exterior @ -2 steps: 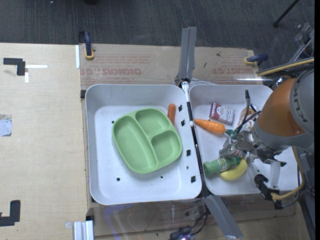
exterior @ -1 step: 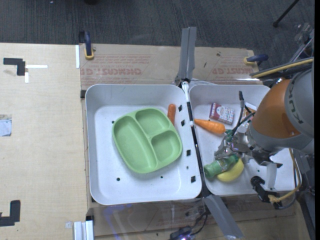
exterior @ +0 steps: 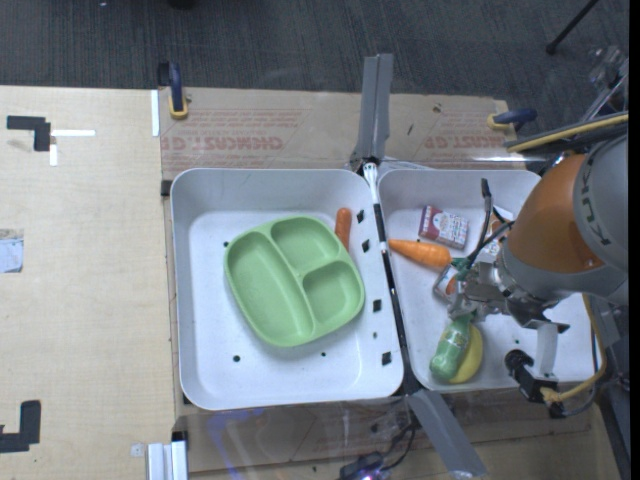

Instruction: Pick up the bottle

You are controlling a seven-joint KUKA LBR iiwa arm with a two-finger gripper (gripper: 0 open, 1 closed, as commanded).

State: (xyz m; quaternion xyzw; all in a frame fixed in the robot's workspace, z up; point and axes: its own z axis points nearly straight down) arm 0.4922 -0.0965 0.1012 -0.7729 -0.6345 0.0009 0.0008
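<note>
The green bottle (exterior: 449,351) lies in the right bin (exterior: 575,318) near its front wall, neck pointing up-right, resting against a yellow banana (exterior: 471,361). My gripper (exterior: 465,296) hangs directly over the bottle's neck end, reaching in from the right under the orange wrist band. Its tip overlaps the bottle's top, and the contact point is hidden by the gripper body.
An orange carrot (exterior: 421,253) and a red-and-white packet (exterior: 443,226) lie in the right bin behind the gripper. The left bin (exterior: 200,298) holds a green divided plate (exterior: 293,280) and a small orange stick (exterior: 343,226) by the dividing wall.
</note>
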